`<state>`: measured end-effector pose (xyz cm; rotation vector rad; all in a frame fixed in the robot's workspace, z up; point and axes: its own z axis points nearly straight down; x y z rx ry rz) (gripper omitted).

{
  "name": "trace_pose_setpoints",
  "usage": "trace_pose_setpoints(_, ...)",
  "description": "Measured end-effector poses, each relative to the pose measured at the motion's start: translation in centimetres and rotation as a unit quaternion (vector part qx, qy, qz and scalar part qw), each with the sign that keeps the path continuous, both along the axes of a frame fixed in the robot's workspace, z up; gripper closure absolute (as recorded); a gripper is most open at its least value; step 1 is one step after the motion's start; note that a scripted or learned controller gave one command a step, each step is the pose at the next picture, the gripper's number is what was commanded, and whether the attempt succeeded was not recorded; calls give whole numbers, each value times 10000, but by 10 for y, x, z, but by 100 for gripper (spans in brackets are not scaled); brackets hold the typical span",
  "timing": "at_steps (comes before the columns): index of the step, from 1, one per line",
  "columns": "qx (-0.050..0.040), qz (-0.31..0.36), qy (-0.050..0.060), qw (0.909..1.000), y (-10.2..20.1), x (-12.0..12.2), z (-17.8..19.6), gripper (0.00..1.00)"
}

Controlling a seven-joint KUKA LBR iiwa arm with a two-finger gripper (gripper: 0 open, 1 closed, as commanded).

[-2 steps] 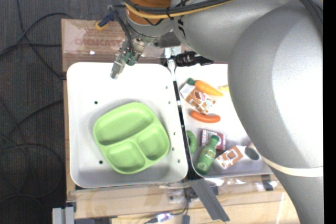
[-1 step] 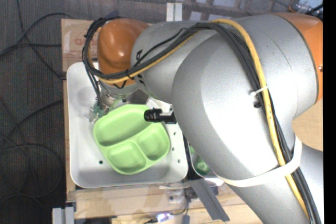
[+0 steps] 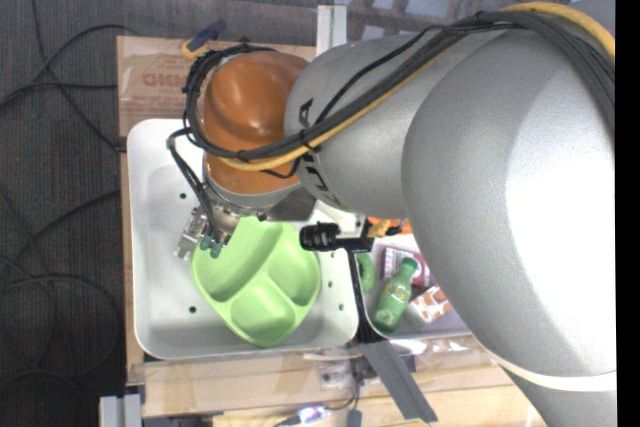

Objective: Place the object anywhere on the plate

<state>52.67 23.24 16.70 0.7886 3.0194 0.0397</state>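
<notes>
My arm (image 3: pixel 480 175) fills the right of the view and reaches across to the left bin (image 3: pixel 150 245), its orange band (image 3: pixel 250 110) hanging above that bin's far half. A green divided plate (image 3: pixel 262 285) lies in the left bin's near right part. My gripper (image 3: pixel 200 237) sits at the plate's left edge; I cannot tell its state. A green bottle (image 3: pixel 393 295) lies in the right bin, just right of the plate, among other packets.
</notes>
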Motion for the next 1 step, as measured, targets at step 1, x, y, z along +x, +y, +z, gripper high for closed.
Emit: trace_pose_setpoints(1,-50,-947,196,9953,10,-49,-55,100)
